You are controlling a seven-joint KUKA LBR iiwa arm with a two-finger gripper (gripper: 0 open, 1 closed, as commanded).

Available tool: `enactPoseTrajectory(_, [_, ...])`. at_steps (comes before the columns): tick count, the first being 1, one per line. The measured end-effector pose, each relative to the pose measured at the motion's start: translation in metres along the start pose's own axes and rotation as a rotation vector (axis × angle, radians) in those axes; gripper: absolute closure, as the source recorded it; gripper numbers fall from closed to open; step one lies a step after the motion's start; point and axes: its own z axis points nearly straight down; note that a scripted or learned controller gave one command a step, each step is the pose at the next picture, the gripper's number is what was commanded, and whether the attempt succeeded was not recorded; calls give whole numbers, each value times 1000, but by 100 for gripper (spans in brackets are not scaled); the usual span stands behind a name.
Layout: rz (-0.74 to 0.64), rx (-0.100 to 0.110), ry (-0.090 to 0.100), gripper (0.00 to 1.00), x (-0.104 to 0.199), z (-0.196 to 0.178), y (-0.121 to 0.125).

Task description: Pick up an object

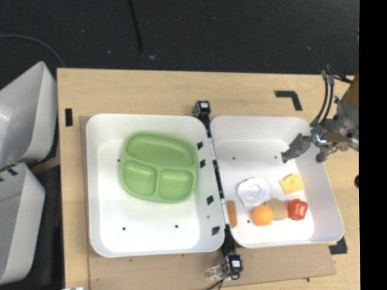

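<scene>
grey gripper [309, 148] hangs spread apart over the right bin [242, 132]; nothing between its fingers.

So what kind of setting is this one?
Likely a lab bench for robot picking trials: two white bins side by side on a wooden board, toy food such as an orange, and a green divided plate.

The arm [347, 110] is cut off at the right edge, only its wrist end (with cables) visible. The gripper [309, 147] is too small to read clearly. The beige object [278, 209] sits partly hidden between the orange ball [262, 215] and red piece [297, 209], its kind unclear.
</scene>
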Motion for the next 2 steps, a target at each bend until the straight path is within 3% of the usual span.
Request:
enactPoseTrajectory(1, [-2, -11, -2, 0, 0, -5, 2])
enactPoseTrajectory(2, [0, -7, -2, 0, -2, 40, 10])
